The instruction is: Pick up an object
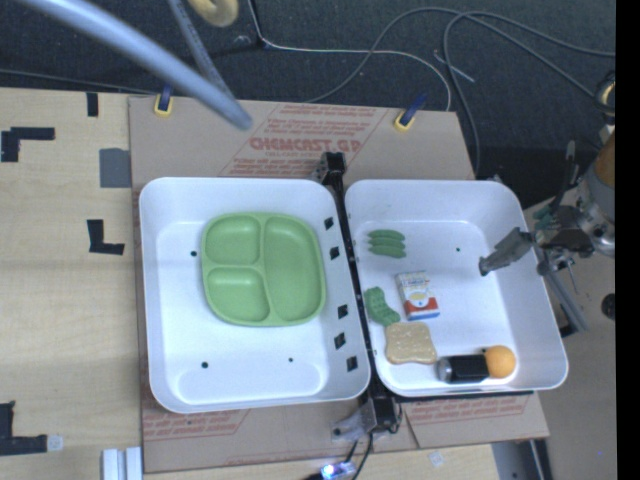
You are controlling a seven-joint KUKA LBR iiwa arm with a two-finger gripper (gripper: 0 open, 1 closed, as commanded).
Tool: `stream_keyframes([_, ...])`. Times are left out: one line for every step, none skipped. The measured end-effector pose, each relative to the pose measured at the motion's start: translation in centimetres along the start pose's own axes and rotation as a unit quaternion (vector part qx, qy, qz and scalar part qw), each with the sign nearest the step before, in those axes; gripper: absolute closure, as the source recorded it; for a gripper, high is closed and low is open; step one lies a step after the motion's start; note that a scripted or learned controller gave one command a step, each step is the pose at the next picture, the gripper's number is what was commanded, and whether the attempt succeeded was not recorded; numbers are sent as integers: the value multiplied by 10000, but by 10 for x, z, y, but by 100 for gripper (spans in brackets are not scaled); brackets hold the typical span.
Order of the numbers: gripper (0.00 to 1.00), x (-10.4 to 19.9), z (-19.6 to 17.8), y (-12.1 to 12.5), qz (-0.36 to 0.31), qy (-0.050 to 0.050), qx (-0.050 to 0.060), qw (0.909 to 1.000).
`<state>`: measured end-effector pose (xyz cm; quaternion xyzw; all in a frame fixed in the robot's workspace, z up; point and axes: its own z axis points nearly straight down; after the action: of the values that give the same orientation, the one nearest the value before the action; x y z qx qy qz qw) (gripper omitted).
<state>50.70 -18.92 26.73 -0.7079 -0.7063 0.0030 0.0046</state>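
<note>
Camera view: pincer (497, 258) state unreadable — I judge the carton (417, 295), just left of it, light, crushable — grip its long sides.

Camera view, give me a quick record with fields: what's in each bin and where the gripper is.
left bin: green divided plate
right bin: green pea pod, green piece, small carton, toast slice, black object, orange ball
ball and black object: touching, by the near wall
gripper: above the right bin's right side, holding nothing
arm: enters from the right
</note>
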Motion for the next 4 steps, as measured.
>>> stream_keyframes([0,0,-5,2,-15,-13,-47,10000])
stream_keyframes([0,7,58,4,-15,-4,-17,10000])
stream_keyframes([0,11,122,2,-15,-1,-11,10000])
stream_keyframes([0,18,175,-7,-11,-3,-22,10000])
